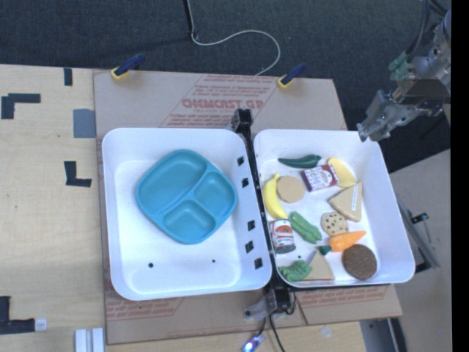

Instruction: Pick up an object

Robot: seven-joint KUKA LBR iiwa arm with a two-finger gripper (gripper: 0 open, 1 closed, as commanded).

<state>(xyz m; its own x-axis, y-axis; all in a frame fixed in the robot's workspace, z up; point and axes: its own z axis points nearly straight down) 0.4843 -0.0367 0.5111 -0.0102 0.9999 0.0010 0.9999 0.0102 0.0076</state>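
While the gripper (368,129) hangs over the right bin (392,196)'s far right corner, nothing is lifted; the pick looks not yet begun. Finger opening: cannot tell, too blurred. Candidates all lie in the right bin: banana (272,197), green pepper (300,160), carrot (344,240), cookie (333,222), small can (283,235), red-labelled packet (319,177). Left bin (117,196) holds a blue divided plate (186,196). Cardboard (220,101) under the bins on the counter carries red print, too faint to read for sure. Can and packet labels unreadable.
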